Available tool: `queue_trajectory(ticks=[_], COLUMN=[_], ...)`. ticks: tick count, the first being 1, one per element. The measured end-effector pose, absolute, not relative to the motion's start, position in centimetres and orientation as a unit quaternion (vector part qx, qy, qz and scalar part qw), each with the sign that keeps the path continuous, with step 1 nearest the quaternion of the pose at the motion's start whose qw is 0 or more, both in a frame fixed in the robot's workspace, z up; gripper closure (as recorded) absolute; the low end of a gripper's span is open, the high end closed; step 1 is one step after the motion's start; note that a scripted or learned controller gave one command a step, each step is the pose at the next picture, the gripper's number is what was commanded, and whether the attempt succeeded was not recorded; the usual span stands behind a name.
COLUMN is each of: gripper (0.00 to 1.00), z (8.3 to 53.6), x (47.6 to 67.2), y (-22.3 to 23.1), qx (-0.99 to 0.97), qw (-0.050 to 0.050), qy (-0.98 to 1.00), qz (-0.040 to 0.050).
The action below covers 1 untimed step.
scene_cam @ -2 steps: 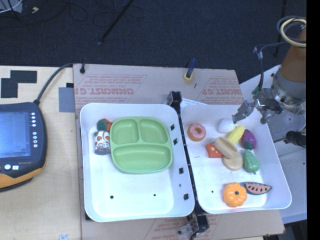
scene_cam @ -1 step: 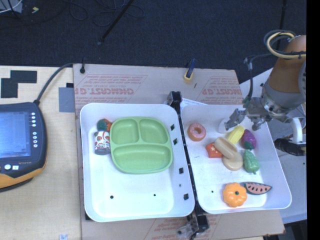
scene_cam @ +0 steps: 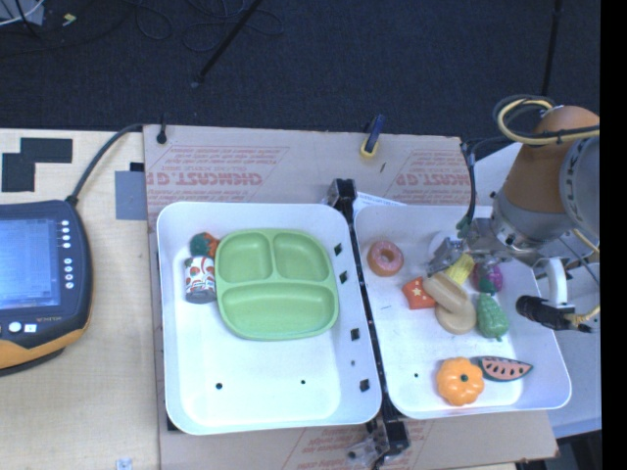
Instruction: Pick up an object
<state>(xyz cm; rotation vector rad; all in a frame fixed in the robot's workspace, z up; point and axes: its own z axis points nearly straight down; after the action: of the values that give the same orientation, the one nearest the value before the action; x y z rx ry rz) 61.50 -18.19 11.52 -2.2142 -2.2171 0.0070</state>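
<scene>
Camera view — jaws [scene_cam: 453,255] over hotdog [scene_cam: 450,295]

Cardboard sheet [scene_cam: 245,169], upside-down red print, unreadable

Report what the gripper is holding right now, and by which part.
Cannot be told: the gripper sits low among the toy foods in the right bin, its tip hidden in the clutter.

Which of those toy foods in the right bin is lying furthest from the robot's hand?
The pumpkin, the orange one at the bin's near edge beside the watermelon slice. The others cluster close to the hand.
</scene>
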Motion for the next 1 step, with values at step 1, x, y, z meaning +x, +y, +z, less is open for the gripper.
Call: queue_trajectory(ticks=[1], gripper=[0.0], z=[8.95], x=[61.82], y=[-17.69], qx=[-0.706], qw=[0.001], qy=[-0.708], qz=[-0.0031])
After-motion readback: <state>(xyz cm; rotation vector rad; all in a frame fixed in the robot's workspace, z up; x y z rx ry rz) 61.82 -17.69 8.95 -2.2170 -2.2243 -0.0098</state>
